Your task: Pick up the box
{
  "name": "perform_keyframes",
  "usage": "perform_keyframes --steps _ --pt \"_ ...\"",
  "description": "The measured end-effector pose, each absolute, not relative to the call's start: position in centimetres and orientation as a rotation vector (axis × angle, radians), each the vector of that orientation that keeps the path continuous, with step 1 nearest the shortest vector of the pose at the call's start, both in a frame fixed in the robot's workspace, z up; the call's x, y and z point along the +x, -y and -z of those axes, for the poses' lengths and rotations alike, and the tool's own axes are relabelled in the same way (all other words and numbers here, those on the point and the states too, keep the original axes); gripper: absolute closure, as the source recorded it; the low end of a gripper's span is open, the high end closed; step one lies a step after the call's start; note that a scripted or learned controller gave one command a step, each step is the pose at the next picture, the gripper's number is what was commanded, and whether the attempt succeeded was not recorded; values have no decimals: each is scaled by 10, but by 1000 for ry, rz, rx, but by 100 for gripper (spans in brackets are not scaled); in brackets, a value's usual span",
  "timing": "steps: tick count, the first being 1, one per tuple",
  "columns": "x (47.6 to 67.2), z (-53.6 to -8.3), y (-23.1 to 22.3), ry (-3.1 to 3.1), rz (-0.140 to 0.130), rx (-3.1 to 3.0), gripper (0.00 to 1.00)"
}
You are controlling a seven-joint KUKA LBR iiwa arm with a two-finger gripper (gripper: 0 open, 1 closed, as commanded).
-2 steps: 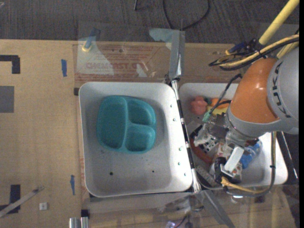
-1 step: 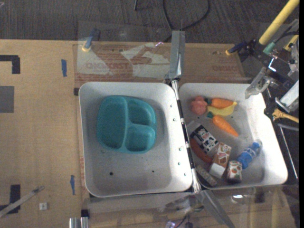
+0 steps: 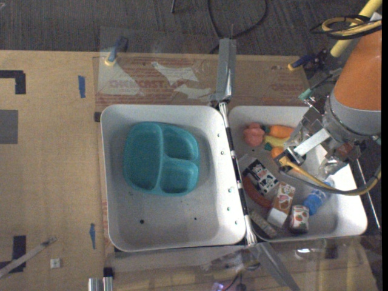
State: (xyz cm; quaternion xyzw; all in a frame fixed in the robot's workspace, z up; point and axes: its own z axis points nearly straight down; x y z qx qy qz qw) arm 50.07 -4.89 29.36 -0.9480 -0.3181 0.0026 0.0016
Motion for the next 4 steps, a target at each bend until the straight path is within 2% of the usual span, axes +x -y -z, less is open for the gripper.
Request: perform_keyframes --steps 1,2,3,4 --pt "480 -430 31 1052 -4 -2960 0" --pt "480 -434 192 389 -2 -3119 0" --pt "482 -434 167 910 -8 -3003 0" --pt "511 -435 164 921 -1 -3005 0"
